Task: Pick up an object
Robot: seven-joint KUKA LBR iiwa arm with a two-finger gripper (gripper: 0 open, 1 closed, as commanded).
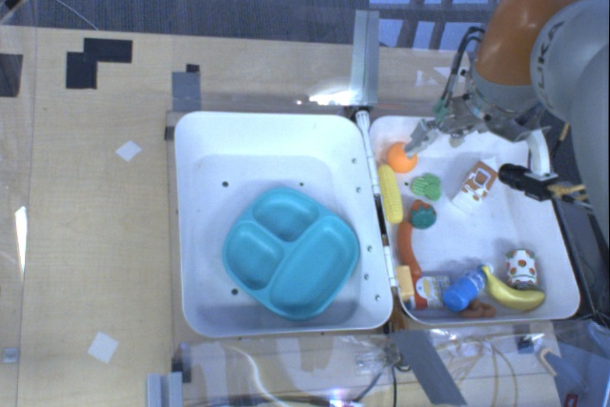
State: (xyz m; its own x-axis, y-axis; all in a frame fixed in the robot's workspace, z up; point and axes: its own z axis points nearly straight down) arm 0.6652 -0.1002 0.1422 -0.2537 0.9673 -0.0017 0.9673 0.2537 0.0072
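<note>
Reaching in from the right, arm (548,33) grey with orange band, gripper (419,146) low over the far left corner of the right bin (562,248). Tip just above and touching the edge of an orange ball (400,159); cannot tell whether clenched or released, nothing seen grasped. Beside the ball along the bin's left wall, a yellow corn cob (389,193), then a red-orange sausage (409,245) nearer the front. Just right of the cob, a light green toy (425,187) and below it a dark green one (422,216), close together. Toward the middle, a small white carton (474,185), tilted. Along the front wall, a flat packet (424,289), a blue bottle (465,291), a banana (513,294), and a spotted white cup (520,269) just behind the banana. In the left bin (205,152), a blue divided plate (291,251), lying toward the front right. Both bins side by side on the pale wooden worktop (86,205).
</note>
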